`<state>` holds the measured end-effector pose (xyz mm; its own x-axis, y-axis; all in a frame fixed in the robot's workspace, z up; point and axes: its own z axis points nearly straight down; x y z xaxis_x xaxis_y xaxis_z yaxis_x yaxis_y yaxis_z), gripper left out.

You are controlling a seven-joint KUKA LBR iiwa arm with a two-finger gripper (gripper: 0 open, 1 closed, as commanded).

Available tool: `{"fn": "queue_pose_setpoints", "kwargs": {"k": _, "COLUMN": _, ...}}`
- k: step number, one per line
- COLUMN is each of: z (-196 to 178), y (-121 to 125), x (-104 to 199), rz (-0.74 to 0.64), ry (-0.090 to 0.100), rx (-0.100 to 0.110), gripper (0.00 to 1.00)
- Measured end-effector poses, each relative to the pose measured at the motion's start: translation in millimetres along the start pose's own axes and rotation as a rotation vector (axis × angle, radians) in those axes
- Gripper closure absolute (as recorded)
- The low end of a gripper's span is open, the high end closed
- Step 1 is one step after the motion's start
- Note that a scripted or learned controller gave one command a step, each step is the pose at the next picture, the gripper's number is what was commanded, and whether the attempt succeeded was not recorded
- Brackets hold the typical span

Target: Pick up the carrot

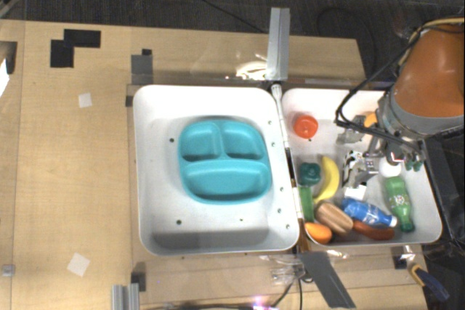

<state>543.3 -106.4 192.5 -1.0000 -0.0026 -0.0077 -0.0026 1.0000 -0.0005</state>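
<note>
The carrot point(317, 231) lies in the front left corner of the right bin point(434, 229). It is an orange body with a green top running back along the bin's left wall, and a hot dog bun point(334, 216) partly covers it. My gripper point(357, 172) hangs over the middle of the right bin, just right of the banana point(328, 178) and above the blue bottle point(370, 213). It is well behind and to the right of the carrot and does not touch it.
The right bin also holds a red-orange round piece point(306, 127), a dark green piece point(309, 173), a green bottle point(398, 200) and a reddish sausage point(374, 231). A teal divided plate point(221, 160) lies in the left bin point(156, 178).
</note>
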Motion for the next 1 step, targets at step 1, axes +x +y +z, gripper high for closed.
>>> {"fn": "queue_pose_setpoints", "kwargs": {"k": 1, "z": -115.6, "y": -18.5, "x": -73.8, "rz": -0.056, "ry": -0.012, "rx": 0.003, "gripper": 0.0}}
